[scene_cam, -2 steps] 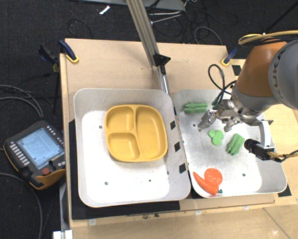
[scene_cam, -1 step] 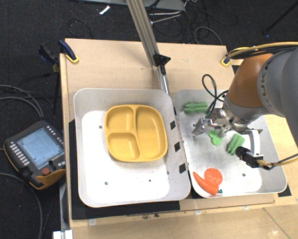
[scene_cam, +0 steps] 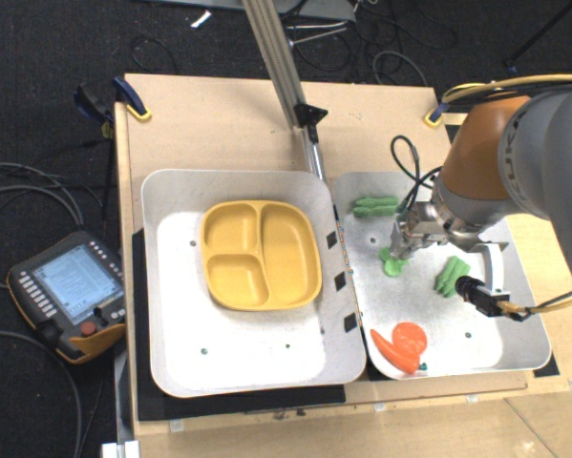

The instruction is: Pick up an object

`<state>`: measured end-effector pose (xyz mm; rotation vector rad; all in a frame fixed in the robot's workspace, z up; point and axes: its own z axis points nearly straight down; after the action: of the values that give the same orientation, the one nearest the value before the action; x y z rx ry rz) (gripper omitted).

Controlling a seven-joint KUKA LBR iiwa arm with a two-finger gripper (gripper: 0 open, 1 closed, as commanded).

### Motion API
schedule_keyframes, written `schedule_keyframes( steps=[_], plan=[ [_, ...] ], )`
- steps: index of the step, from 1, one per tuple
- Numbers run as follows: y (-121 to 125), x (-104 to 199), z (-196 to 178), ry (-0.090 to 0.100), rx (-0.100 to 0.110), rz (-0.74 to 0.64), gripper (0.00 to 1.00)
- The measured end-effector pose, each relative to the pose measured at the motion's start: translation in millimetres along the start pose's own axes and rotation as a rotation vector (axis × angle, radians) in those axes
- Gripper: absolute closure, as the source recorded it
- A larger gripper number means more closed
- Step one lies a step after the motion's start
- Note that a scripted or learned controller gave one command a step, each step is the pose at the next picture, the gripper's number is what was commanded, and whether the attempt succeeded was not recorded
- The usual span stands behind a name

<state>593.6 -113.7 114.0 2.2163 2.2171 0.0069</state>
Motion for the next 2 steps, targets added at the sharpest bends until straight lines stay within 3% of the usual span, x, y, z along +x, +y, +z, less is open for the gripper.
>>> schedule_keyframes(
  steps=[2],
  plan=[
    [-1, -1, -87, 0.0, 0.002, -0.002, 1.0]
  ],
)
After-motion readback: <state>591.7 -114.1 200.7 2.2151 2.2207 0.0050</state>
